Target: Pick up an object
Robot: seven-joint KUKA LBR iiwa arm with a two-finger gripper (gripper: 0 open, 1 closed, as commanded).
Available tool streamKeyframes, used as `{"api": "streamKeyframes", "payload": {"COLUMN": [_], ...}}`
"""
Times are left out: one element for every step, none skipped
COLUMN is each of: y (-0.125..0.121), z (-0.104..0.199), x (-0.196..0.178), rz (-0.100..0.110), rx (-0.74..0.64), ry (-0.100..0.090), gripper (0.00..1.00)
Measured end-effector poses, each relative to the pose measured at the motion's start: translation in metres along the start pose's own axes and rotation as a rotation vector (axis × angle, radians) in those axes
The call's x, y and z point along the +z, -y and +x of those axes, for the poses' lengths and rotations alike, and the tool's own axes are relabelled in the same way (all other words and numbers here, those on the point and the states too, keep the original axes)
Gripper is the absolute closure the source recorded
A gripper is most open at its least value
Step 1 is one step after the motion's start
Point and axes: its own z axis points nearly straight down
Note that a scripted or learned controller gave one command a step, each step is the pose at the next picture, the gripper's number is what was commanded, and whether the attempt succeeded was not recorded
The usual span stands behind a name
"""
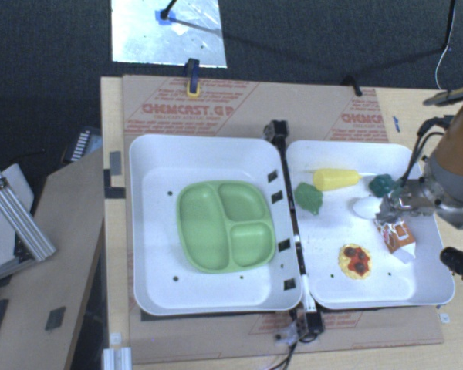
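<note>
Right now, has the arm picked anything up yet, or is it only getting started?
Nothing looks picked up yet. The gripper is low in the right bin, among a white item, a teal one and an orange-and-white packet, all lying on the bin floor. Whether it has hold of any is unclear. The grasp and lift are left. The green tray sits alone in the left bin.

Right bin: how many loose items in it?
6 visible: green piece by the divider, yellow piece, teal piece, white piece, orange-white packet, pizza toy. The gripper may hide more.
</note>
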Motion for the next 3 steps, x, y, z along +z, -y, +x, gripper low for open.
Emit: {"api": "streamKeyframes", "payload": {"y": [-0.003,0.005,0.002], "z": [-0.001,0.052,0.1], "x": [-0.054,-0.041,-0.045], "rz": [-0.001,0.006,0.005], "rx": [0.0,-0.005,-0.005], "ry": [0.001,-0.003,-0.003], "gripper": [1.0,1.0,1.0]}}
